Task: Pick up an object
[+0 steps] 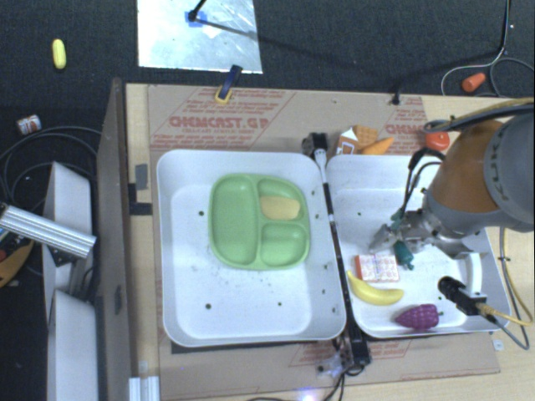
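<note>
Hidden or unclear: the gripper sits low over the right bin, a grey and teal cluster too small and blurred to read; I cannot tell how it is set or whether anything is in it. The arm covers the bin's far right side and is cut off at the frame edge.
Orange pieces: an orange and white item lies just beyond the right bin's far rim, its shape hard to make out.
Task things: a red and white box lies flat just beside the gripper, nearer the camera; a banana lies touching or almost touching the box's near edge; a purple grape bunch lies near the bin's near rim, right of the banana.
Left bin: holds one green divided plate with a yellow item in its far right compartment.
Surface: brown printed cardboard under both bins, on a bench.
Room: dark carpet floor with cables, a shiny sheet, a small yellow object.
Count: two bins, one plate, one box, one banana, one grape bunch.
</note>
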You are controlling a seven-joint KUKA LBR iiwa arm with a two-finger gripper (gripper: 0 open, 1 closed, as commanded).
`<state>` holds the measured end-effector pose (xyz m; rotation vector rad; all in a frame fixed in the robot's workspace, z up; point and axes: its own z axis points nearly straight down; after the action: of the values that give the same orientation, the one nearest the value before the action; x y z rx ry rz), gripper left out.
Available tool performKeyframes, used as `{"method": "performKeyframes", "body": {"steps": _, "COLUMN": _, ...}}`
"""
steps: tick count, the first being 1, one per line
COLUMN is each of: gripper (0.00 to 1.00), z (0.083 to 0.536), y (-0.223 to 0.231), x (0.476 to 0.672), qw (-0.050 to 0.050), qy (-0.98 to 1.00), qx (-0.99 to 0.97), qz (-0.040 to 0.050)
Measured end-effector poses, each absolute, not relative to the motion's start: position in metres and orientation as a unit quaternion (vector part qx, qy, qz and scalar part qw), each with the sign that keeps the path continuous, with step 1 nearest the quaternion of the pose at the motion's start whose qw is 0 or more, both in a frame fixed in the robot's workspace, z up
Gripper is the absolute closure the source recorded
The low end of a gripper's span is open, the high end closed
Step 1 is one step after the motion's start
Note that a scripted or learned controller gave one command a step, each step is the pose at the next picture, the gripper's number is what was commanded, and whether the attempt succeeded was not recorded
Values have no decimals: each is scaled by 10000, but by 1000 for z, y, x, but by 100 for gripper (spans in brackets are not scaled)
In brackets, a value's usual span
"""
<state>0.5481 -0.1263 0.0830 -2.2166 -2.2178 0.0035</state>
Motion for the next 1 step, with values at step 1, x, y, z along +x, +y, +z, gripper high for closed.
{"method": "performKeyframes", "body": {"steps": 1, "gripper": 100, "z": 95, "y": -128, "x": 552, "qw": -12, "qy": -7077, "qx": -7065, "qz": -11}}
